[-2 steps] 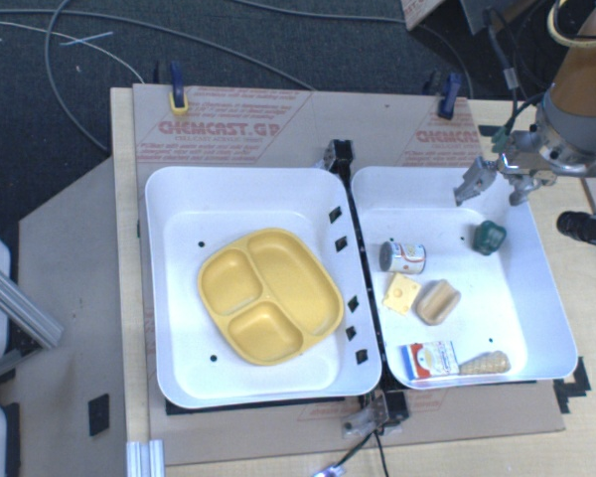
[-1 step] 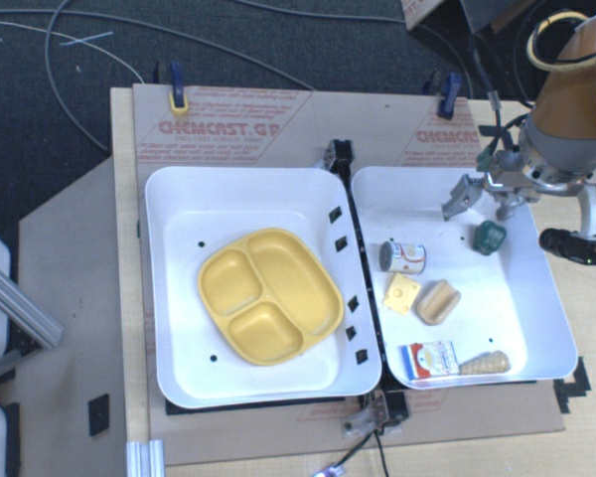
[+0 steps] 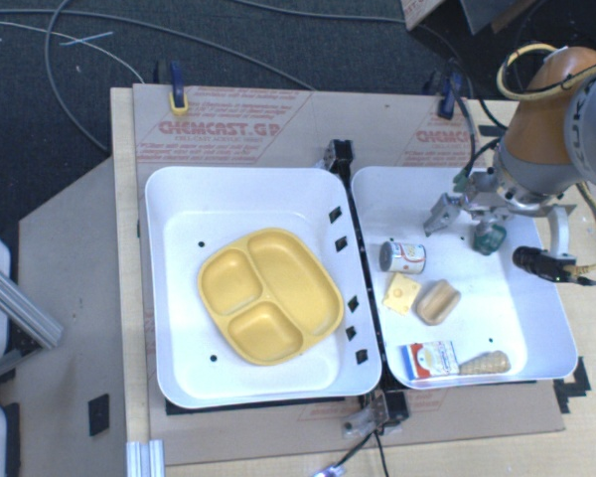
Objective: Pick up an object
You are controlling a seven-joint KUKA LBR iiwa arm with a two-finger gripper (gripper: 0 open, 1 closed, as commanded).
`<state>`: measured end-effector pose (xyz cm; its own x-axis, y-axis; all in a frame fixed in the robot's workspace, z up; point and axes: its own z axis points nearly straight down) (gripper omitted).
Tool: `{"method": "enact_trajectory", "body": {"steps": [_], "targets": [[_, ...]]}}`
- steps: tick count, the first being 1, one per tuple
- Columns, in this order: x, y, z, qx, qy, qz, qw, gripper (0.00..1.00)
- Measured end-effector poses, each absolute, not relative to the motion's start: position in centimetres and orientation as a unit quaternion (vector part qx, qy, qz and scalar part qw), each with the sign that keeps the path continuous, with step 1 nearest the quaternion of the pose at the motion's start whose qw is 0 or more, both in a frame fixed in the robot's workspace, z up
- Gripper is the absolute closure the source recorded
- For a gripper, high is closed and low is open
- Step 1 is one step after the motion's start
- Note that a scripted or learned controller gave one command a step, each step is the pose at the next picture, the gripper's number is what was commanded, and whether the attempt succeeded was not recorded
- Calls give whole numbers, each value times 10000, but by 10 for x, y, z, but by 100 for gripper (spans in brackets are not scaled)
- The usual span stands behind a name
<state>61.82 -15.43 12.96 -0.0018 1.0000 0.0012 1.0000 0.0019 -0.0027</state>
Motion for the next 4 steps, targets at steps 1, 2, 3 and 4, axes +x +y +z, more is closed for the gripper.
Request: {"method": "enact_trajectory", "body": {"steps": [1,2,3,4], "targets": [[618,-154,83,-7069,-7073,9,19,0],[619,-154,97,-7070,-7073,-6,3,100],[624,-162,146,-7070,-7072,-9,-15,100],[621,-154,205,-7066,-7076,-13,-19,100]]}}
